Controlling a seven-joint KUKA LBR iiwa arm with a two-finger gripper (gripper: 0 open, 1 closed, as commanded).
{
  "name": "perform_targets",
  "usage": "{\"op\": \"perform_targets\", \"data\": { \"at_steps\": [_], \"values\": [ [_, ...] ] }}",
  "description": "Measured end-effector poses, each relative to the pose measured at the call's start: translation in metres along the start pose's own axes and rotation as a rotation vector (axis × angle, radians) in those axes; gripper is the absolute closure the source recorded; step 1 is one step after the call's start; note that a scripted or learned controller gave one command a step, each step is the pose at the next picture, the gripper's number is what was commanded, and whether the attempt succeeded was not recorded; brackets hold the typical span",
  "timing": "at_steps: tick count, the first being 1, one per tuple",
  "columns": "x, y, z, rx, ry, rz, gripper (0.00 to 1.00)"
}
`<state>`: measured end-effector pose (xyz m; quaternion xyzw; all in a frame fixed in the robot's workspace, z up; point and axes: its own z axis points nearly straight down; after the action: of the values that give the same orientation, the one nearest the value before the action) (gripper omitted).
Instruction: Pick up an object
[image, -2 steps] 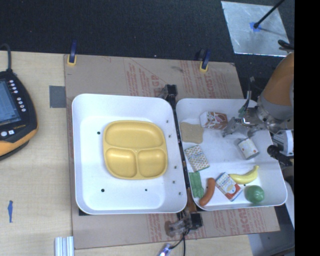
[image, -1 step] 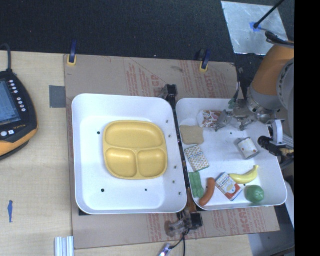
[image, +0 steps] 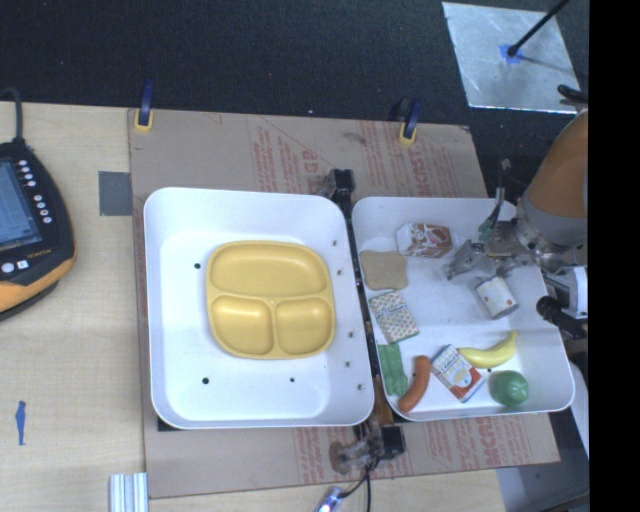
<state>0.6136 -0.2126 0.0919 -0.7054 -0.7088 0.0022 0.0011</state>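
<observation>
Gripper (image: 478, 255) sits in the right bin (image: 560, 345), upper right of frame, fingers spread, holding nothing. White cup (image: 495, 296) just below it, banana (image: 490, 351) and lime (image: 510, 389) further down.

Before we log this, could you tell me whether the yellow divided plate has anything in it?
Empty: the yellow divided plate in the left white bin shows three bare compartments.

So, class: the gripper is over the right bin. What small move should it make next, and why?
Probably a short drop straight down. The gripper hangs over the right bin, just above a small white container, with nothing visibly held. The banana lies clear of it.
</observation>
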Motion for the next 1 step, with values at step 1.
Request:
{"op": "perform_targets", "data": {
  "at_steps": [1],
  "values": [
    [0.0499,0.0377,0.0014,0.024,0.001,-0.001,0.0]
  ]
}}
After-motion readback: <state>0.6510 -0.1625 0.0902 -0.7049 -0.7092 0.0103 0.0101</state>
